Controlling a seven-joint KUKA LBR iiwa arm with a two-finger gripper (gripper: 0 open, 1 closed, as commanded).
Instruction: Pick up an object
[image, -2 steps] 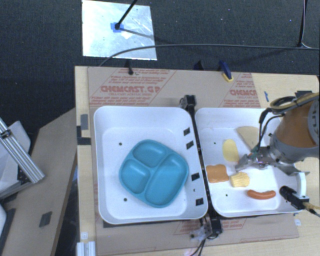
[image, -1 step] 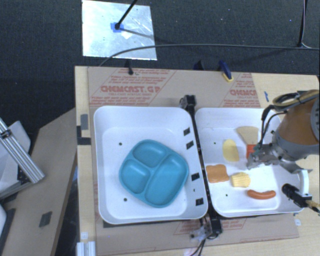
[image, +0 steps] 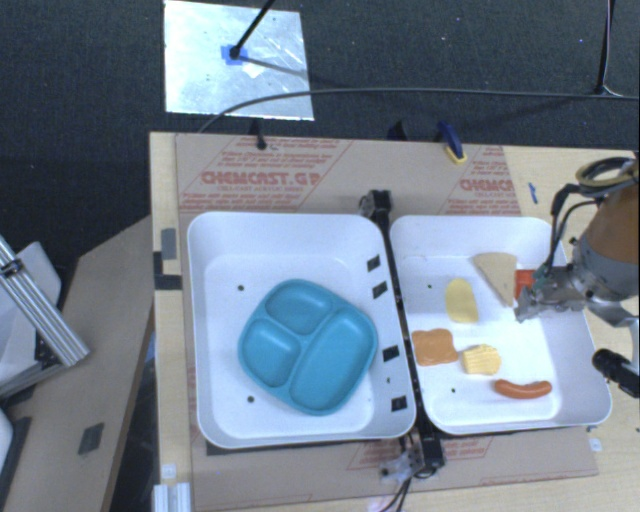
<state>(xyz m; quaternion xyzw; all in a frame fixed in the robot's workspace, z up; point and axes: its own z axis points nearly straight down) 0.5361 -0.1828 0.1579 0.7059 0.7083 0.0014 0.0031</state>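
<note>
**Gripper low at the right bin's far-right side, beside the tan wedge**

From my remote seat I see the bench (image: 300, 160) carrying two white bins. The left bin (image: 215, 300) holds a blue divided plate (image: 307, 345), sitting slightly toward 5 o'clock of the bin's centre. The right bin (image: 575, 395) holds the food pieces. The arm (image: 610, 235) comes in at 3 o'clock, its gripper (image: 535, 298) down near the bin floor at about 2 o'clock of that bin. I cannot tell whether its fingers are apart or together; they blur into a dark grey mass.

A tan wedge (image: 494, 272) lies just at 9 o'clock of the gripper, with a small red piece (image: 524, 283) between them, touching or nearly so. An orange-brown slab (image: 435, 346) sits at 8 o'clock of the bin's centre. A red sausage (image: 522, 389) lies at 5 o'clock. A pale yellow oval (image: 461, 300) rests near centre, and a ridged yellow chip (image: 481, 359) is just at 3 o'clock of the slab.
</note>
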